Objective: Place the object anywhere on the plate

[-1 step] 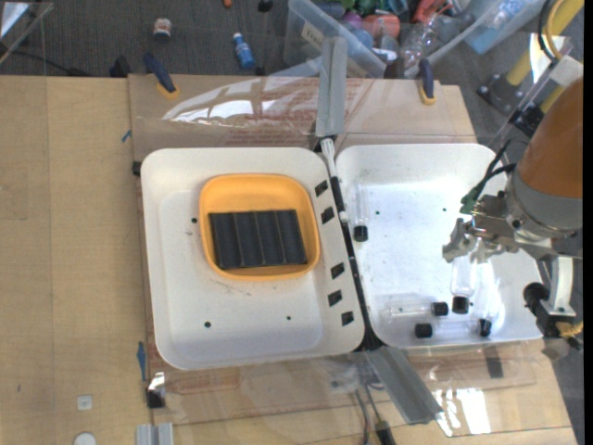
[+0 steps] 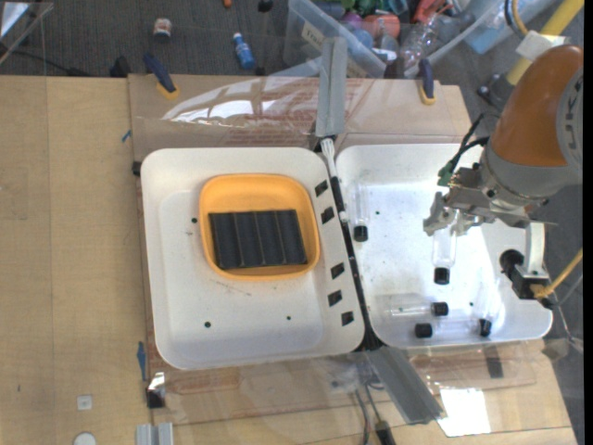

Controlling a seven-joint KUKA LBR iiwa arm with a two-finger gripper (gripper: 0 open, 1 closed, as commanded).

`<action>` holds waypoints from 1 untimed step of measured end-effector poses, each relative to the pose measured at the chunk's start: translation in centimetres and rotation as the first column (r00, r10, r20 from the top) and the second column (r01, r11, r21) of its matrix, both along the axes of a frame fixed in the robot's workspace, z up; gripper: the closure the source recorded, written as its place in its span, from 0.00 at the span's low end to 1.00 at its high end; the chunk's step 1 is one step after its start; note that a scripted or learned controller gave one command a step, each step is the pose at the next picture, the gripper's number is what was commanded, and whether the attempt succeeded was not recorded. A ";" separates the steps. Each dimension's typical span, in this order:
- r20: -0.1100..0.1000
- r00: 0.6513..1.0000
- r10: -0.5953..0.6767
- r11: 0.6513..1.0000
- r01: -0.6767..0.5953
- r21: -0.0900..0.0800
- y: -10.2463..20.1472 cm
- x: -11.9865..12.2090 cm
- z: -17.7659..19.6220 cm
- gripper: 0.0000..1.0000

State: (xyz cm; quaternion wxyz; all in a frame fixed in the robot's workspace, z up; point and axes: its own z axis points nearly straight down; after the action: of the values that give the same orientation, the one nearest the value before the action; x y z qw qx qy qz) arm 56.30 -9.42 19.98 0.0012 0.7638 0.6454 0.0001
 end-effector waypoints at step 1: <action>0.000 1.000 0.000 1.000 0.000 0.000 0.0 0.0 0.0 0.00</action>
State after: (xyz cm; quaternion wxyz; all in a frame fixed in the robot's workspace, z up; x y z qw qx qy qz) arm 56.31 -9.40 20.00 0.0013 0.7637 0.6456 0.0001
